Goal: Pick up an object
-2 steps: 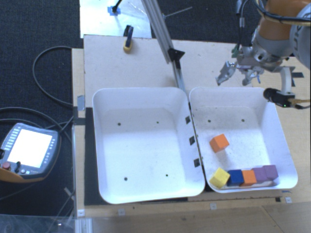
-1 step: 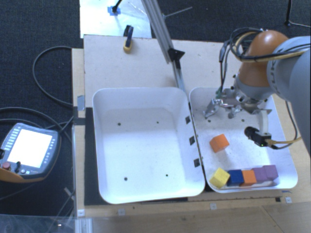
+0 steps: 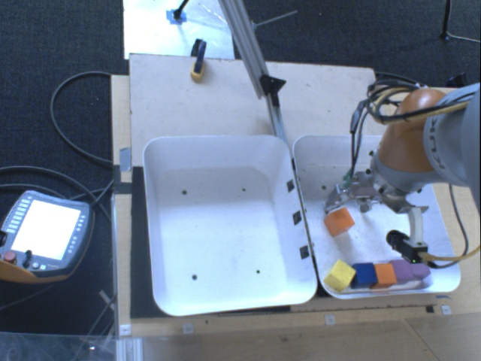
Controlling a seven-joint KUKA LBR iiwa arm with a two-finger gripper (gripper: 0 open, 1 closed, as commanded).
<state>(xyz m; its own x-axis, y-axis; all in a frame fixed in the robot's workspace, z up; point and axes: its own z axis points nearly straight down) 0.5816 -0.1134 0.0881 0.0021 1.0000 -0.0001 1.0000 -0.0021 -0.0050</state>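
Camera view, from above at a slant. You see two white bins side by side on the bench: the left bin (image 3: 161, 201) and the right bin (image 3: 312, 156). The arm (image 3: 440, 138) reaches in from the right, its orange band (image 3: 402, 145) above the wrist. The gripper (image 3: 347, 201) hangs low over the right bin, just above an orange cube (image 3: 340, 221) that lies tilted on the bin floor. You cannot tell from this angle whether the fingers are parted or closed, nor whether they touch the cube. Along the near wall sit a yellow block (image 3: 339, 274), a blue block (image 3: 365, 274), an orange block (image 3: 385, 274) and a purple block (image 3: 411, 271), touching in a row. A pendant (image 3: 41, 232) lies left of the bench.
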